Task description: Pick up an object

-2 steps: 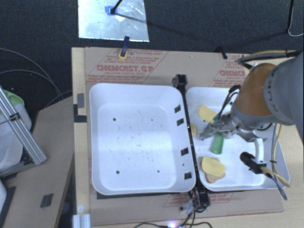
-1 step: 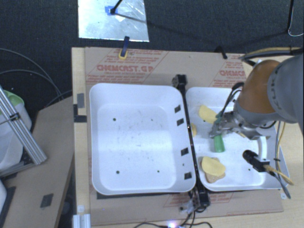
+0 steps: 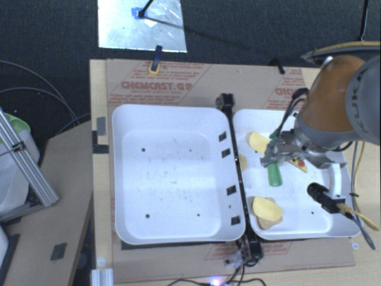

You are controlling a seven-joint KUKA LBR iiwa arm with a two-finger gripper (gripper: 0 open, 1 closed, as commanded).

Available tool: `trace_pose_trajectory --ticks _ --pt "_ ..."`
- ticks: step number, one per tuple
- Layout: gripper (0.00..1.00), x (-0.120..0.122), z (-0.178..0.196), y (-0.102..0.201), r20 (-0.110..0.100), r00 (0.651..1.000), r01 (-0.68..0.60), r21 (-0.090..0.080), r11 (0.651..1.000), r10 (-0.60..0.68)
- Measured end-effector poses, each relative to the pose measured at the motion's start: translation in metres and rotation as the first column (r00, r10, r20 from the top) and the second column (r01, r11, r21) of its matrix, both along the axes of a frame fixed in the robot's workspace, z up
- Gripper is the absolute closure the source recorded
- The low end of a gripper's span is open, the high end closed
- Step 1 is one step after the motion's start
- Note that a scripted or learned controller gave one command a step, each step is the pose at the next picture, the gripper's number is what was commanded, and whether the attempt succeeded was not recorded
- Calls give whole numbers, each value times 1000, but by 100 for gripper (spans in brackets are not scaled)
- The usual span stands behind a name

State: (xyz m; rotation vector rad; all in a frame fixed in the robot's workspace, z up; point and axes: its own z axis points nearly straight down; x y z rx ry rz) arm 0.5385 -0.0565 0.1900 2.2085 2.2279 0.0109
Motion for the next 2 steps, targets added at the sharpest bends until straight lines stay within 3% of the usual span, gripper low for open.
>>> trace_pose_trajectory --ticks 1,2 --pt "100 -24 -6 97 -8 1000 -4 2 1000 4" --pt "100 25 97 89 7 1000 3 -2 1000 -3"
